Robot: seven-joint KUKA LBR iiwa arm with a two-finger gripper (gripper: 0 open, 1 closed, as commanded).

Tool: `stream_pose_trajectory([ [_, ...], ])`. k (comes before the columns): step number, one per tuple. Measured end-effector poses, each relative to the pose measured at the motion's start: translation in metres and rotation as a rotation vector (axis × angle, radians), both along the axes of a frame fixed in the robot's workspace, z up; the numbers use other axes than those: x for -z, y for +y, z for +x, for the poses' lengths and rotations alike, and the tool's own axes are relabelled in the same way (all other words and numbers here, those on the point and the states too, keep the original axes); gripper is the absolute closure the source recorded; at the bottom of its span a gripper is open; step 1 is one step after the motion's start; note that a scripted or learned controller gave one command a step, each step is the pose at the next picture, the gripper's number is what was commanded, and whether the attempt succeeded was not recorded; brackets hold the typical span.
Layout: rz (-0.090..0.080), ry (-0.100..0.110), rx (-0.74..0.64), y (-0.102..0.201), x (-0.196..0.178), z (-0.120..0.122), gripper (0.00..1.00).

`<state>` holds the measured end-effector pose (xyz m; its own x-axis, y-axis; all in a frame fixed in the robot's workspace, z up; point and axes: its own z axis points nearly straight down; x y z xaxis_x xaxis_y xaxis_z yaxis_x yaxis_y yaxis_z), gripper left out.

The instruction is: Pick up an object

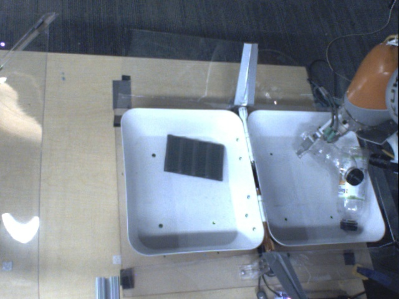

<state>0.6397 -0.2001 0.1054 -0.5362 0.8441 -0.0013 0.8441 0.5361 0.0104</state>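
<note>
A dark grey ribbed rectangular pad (194,157) lies flat in the upper middle of the left bin (137,185). The arm, with its orange band (372,83), comes in at the upper right. Its gripper (346,189), a partly see-through assembly with small black parts, hangs over the right side of the right bin (280,210). The gripper is far from the pad, a full bin's width to the right of it. I see nothing between the gripper and the bin floor.
A metal divider strip (247,73) runs back from the gap between the two bins. Cables (324,92) trail behind the right bin near the arm. The wooden bench (62,167) stretches to the left of the bins.
</note>
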Motion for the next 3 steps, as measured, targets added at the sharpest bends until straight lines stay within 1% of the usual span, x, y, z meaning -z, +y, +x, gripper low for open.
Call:
stream_pose_trajectory([
  [1,-0.004,0.025,-0.079,0.0,0.004,0.028,0.0],
  [2,-0.003,0.001,-0.044,0.005,-0.015,-0.015,0.0],
  [3,0.003,0.015,-0.102,-0.002,0.006,0.024,0.0],
])
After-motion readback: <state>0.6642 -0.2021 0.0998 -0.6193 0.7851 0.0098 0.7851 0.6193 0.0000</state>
